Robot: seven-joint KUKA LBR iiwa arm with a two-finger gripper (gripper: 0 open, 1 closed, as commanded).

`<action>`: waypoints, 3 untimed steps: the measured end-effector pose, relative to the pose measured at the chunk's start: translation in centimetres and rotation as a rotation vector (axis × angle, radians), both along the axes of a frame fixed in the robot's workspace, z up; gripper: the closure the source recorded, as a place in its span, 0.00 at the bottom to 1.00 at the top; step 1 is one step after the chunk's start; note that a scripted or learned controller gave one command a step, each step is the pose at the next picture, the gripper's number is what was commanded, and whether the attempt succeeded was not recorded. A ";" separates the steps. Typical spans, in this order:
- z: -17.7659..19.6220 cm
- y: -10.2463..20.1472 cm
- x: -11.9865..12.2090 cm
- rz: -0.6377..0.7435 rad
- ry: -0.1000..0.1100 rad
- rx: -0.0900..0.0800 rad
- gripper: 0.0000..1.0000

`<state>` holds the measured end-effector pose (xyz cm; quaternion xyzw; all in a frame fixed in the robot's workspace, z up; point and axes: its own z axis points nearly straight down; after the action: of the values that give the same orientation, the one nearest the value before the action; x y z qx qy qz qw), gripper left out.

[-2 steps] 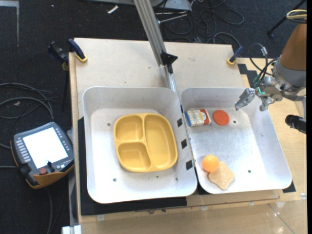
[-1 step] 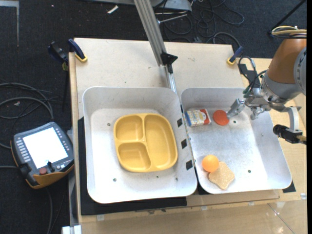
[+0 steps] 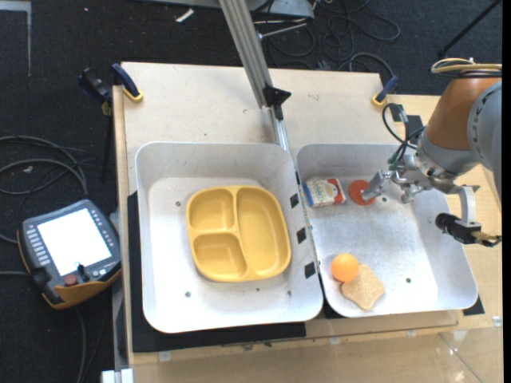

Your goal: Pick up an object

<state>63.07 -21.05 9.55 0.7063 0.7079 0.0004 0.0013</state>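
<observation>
My gripper (image 3: pixel 389 183) hangs low over the back of the right bin (image 3: pixel 431 250), reaching in from the right on the grey arm with its orange band. Just to its left lies a small red round object (image 3: pixel 361 192), very close to the gripper tip; I cannot tell whether they touch. Left of that, a small white and yellow carton (image 3: pixel 322 191) lies against the bin's back left corner. At the front of the same bin an orange ball (image 3: pixel 345 267) sits touching a slice of bread (image 3: pixel 364 288).
The left bin (image 3: pixel 160 214) holds a yellow divided plate (image 3: pixel 238 232). A slanted metal pole (image 3: pixel 249 42) rises from the bench behind the bins. Blue and yellow clamps (image 3: pixel 126 82) grip the bench's back corners. A teach pendant (image 3: pixel 70 250) lies on the floor at the left.
</observation>
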 end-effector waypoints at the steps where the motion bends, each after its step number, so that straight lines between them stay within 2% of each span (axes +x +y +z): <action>1: 1.3 0.0 0.2 0.002 -0.005 -0.002 1.00; 2: 7.7 0.4 0.5 0.001 -0.006 -0.001 1.00; 3: 12.2 -0.1 0.9 0.000 -0.005 -0.002 1.00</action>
<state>64.01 -21.14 21.73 0.7062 0.7080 0.0017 0.0037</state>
